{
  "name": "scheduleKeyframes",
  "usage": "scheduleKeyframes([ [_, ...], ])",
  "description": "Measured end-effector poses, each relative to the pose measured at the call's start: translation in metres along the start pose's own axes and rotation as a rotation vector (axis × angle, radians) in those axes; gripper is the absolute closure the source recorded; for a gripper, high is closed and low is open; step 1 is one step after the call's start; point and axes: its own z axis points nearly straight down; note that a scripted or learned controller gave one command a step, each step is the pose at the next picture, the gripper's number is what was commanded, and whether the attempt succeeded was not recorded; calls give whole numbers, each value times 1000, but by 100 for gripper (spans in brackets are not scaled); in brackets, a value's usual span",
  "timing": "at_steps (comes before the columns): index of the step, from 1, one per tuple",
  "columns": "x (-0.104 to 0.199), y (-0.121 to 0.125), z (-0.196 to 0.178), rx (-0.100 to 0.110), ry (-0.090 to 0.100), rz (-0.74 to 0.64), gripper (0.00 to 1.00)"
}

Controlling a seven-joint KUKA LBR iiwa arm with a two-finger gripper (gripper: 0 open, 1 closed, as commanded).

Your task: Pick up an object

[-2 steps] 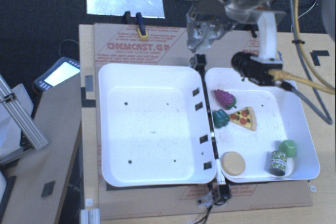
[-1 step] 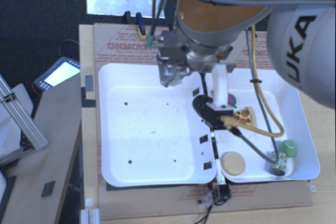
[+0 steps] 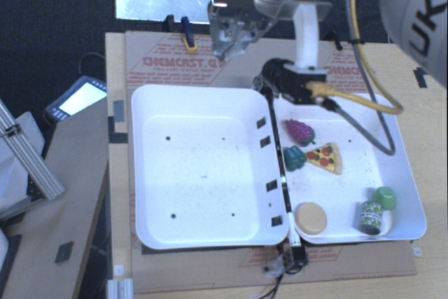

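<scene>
Hovering beyond the bins, the gripper (image 3: 229, 45) had a jaw state I could not tell; the grape bunch (image 3: 299, 129) lay well below-right of it.

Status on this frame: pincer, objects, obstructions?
Pincer high above back edge of left bin, nothing seen in it. Toys in right bin: grapes, pizza slice, untouched. Yellow cable drapes over right bin.

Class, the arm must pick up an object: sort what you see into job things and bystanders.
Job things: purple toy grapes, green toy pepper, toy pizza slice, round tan biscuit, small green-lidded can, metal gripper.

Bystanders: yellow cable, lit tablet, blue-yellow clamp.
</scene>
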Motion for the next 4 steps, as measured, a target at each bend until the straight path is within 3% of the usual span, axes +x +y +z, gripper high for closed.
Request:
scheduleKeyframes([
  [1,-1,-1,6,11,-5,1,0],
  [2,-1,-1,-6,8,-3,-2,100],
  [3,-77,-22,14,13,-7,11,100],
  [4,-39,10,73,14,-6,1,100],
])
